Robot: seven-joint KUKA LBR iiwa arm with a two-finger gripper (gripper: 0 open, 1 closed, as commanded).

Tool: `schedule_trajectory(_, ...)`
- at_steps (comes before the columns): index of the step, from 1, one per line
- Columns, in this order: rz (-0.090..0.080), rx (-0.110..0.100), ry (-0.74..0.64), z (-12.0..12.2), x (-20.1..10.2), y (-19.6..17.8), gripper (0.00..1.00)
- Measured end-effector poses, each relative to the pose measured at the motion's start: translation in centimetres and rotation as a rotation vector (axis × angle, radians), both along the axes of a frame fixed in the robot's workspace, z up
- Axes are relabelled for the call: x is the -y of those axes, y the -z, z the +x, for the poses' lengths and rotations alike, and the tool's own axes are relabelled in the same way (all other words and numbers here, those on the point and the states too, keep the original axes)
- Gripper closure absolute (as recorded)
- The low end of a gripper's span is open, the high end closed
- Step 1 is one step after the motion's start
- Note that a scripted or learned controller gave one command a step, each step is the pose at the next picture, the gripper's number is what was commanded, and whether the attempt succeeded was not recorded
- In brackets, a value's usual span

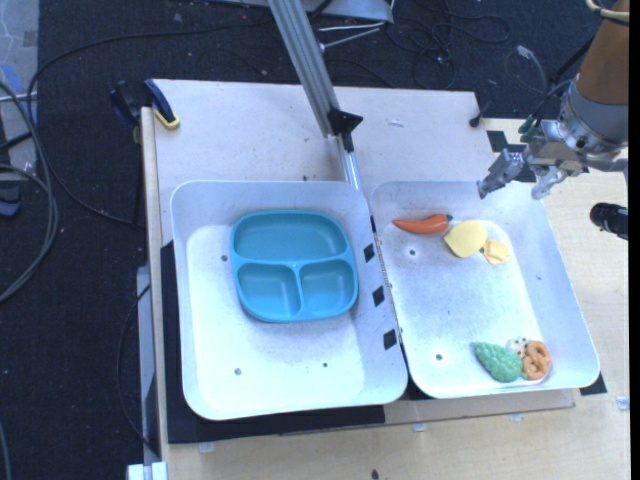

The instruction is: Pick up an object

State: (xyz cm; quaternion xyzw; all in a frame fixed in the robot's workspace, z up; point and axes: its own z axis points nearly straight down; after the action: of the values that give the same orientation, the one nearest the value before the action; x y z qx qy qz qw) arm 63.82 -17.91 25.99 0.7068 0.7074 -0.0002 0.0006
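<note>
The right bin [560, 298] holds an orange carrot [421, 224] near its far edge, with a yellow piece [466, 238] and a small yellow-orange piece [496, 253] just right of it. In the bin's near right corner lie a green leafy item [498, 361] and an orange pretzel-like item [536, 359], touching each other. My gripper [519, 181] hangs above the far right corner of this bin, up and right of the yellow pieces. Its fingers point down and stand apart with nothing between them.
The left bin [200, 368] bears a blue divided plate [295, 265]. A slanted metal pole [310, 58] runs down to the seam between the bins. A blue and yellow tool [161, 105] lies at the bench's far left corner.
</note>
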Motion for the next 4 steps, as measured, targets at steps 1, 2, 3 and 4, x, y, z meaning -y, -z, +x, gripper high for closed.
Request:
schedule_trajectory(1,0.002,-0.005,-0.002,0.4,-0.9,5.1,0.00)
schedule_trajectory(2,0.002,-0.007,-0.001,0.3,-1.3,11.5,0.00)
schedule_trajectory(3,0.001,-0.005,0.000,0.2,-1.4,16.8,0.00)
schedule_trajectory(4,-0.001,0.002,0.000,0.4,-1.4,15.4,1.00)
